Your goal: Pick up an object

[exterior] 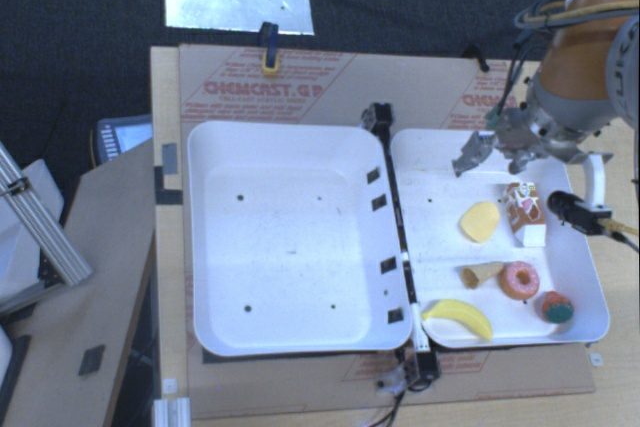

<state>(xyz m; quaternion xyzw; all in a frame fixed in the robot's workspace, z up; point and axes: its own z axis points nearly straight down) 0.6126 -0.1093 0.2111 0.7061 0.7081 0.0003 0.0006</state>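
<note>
A cardboard-topped bench (pixel 300 85) carries two white bins, left bin (pixel 290 245) and right bin (pixel 440 165), side by side

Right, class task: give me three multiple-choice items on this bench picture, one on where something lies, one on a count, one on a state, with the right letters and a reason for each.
1. Where does the banana lie?
A. Near front corner of the right bin
B. Middle of the left bin
C. On the cardboard outside both bins

2. How many objects are in the right bin?
A. Three
B. Six
C. Nine

3. What is the state of the gripper?
A. Clamped on the banana
B. Holding the carton
C. Holding nothing, above the bin's far part

Answers: 1 A, it lies by the divider at the front. 2 B: banana, yellow piece, carton, cone, doughnut, red-green fruit. 3 C, nothing between its fingers.
</note>
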